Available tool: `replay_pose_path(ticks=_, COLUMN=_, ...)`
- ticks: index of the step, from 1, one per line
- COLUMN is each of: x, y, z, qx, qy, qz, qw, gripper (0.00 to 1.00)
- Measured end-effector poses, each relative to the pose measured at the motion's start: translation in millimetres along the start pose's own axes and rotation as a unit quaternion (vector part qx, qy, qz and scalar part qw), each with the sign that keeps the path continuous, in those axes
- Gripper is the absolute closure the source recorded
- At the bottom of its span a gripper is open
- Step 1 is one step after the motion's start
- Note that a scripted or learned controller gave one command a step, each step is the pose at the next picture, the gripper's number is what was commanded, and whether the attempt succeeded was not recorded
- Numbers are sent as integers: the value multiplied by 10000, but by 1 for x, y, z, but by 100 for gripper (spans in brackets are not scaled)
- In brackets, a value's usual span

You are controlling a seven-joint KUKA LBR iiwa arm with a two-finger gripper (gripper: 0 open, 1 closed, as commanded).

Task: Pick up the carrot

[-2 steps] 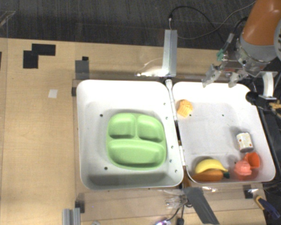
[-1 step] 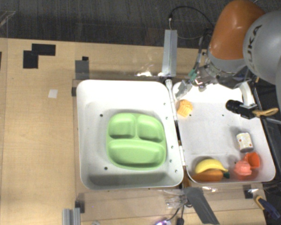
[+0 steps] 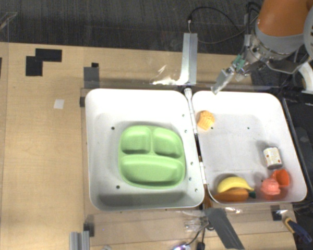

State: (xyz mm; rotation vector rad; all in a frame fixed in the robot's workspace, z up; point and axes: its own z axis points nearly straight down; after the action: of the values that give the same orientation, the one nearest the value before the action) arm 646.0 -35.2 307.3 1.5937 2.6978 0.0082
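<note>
From my station I see the pincer point(image 3: 219, 86) poised over the far rim of the right-hand shallow white bin point(image 3: 240, 100), near the divider between the two bins; it carries nothing, and I cannot tell whether it is spread or clenched.

The carrot point(image 3: 235, 195), an orange tapered piece with a dark green tip, lies at the near edge of that same bin, tucked just under a yellow plastic banana point(image 3: 233, 184) and touching it. That puts it well apart from the pincer, on the opposite, near side of the bin.

Just right of the carrot sit a pink toy point(image 3: 271, 187) and a small orange-red piece point(image 3: 283, 177), with a small white box point(image 3: 272, 157) beyond them. A yellow corn-like chunk point(image 3: 205, 120) rests near the divider. The left bin point(image 3: 101, 134) holds a light green sectioned plastic plate point(image 3: 151, 156).
</note>
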Motion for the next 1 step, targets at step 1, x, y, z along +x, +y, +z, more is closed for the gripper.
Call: replay_pose_path(ticks=1, x=7, y=-34, z=122, qx=19, qy=14, qz=-430, qw=9991, gripper=0)
